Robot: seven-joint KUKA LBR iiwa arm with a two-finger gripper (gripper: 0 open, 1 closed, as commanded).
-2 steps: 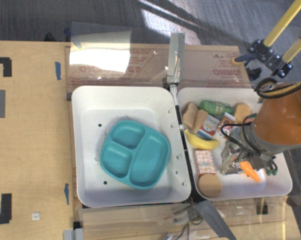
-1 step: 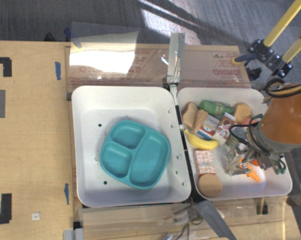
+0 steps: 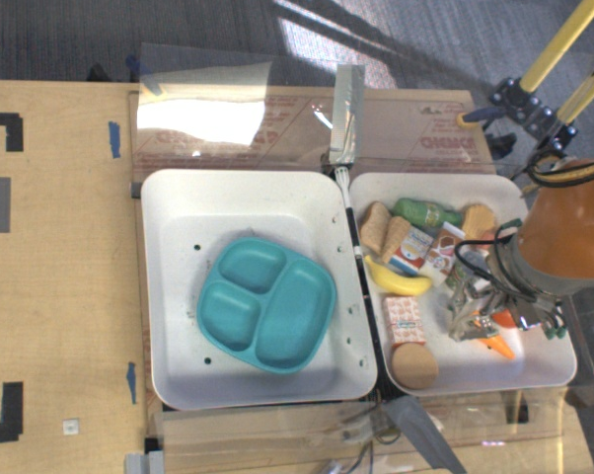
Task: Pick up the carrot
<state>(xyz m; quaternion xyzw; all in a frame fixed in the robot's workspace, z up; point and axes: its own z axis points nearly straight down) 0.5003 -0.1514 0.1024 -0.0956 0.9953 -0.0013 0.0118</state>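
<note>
The carrot is a small orange piece lying near the front right of the right bin, partly covered by the gripper's metal parts. My gripper hangs low over that bin, just to the carrot's left and touching or nearly touching it. The arm's orange band sits above it and hides the bin's right side. Whether the carrot is held cannot be made out.
The right bin also holds a banana, a green bottle, a bread roll, wafer-like snacks, small cartons and a round brown item. A teal divided plate lies in the left bin.
</note>
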